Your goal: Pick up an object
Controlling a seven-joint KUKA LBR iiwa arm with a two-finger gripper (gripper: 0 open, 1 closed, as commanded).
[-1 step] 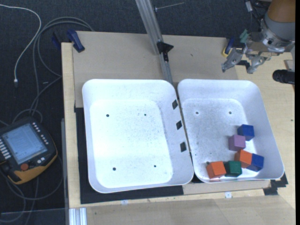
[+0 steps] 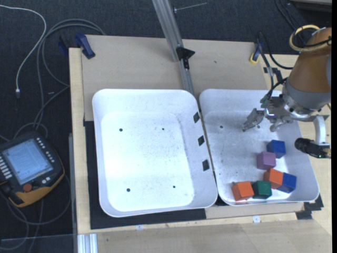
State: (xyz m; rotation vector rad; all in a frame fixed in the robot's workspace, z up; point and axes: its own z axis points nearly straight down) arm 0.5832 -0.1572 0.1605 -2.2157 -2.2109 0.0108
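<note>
My gripper point(image 2: 265, 122) hangs over the upper middle of the right bin point(image 2: 227, 157), its two fingers spread open with nothing between them. The blocks lie apart from it, lower in that bin. A blue cube point(image 2: 276, 147) sits just below the gripper with a purple cube point(image 2: 266, 160) beside it. Along the bin's front edge lie an orange block point(image 2: 243, 190), a green block point(image 2: 261, 189), a second orange block point(image 2: 274, 176) and another blue block point(image 2: 288, 182).
The left bin point(image 2: 105, 141) lies beside the right one, with black clips point(image 2: 200, 140) along the shared rim. A metal post point(image 2: 171, 30) slants up from behind the bins. A teach pendant point(image 2: 26, 165) and cables lie off the bench at left.
</note>
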